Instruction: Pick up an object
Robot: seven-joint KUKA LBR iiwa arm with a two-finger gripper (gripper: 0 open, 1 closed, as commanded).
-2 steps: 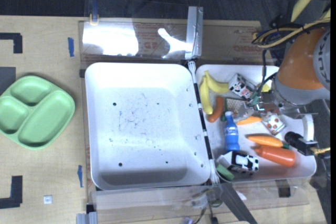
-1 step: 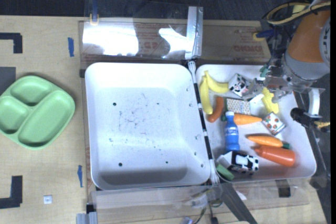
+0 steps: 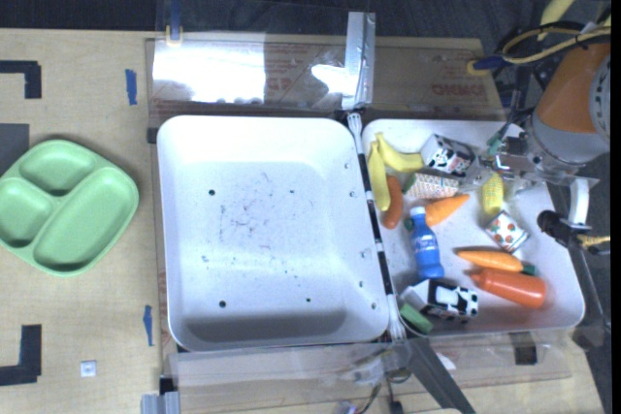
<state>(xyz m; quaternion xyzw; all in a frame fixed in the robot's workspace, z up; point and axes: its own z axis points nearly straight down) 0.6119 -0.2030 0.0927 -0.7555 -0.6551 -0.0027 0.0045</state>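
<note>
Cow toy point(image 3: 452, 300) beside carrot point(image 3: 494, 260), blue bottle point(image 3: 424, 246)

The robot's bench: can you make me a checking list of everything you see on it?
Surface: wooden bench with two white bins; left bin is scuffed.
Job's things: right bin holds a banana, blue bottle, carrot, orange bottle, corn and black-and-white toys.
Clutter: green divided plate left of the bins; blue tape marks.
Grippers: gripper low over the right bin's far side; fingers too blurred to judge.
Cables: yellow cable near the arm.
Surroundings: dark carpet, clear plastic wall behind the bins.
</note>
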